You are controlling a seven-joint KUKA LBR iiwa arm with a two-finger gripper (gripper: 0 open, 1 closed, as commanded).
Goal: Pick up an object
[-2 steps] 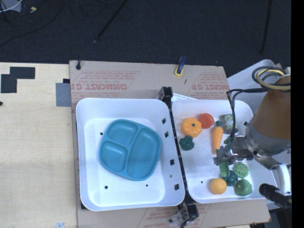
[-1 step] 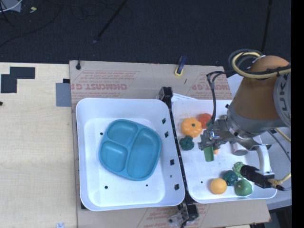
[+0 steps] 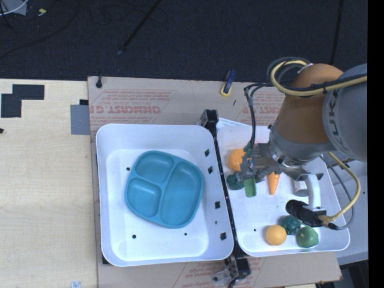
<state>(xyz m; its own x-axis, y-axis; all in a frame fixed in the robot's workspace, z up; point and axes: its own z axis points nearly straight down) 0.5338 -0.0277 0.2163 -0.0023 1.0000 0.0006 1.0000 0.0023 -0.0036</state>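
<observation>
Orange carrot (image 3: 273,183) just beside pincer (image 3: 251,174) (right bin)

Even, fairly bright light from above washes the white bins (image 3: 157,135) nearly flat, with soft glare on the blue tray (image 3: 163,188); shadows are faint and short; the dark backdrop at top stays underexposed, and detail is slightly soft and grainy throughout

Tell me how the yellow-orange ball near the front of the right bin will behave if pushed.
The yellow-orange ball looks round and smooth, so it would probably roll rather than slide. It sits beside a teal object and a green ball, so it may bump into them. The bin's wall close behind would likely stop it.
</observation>
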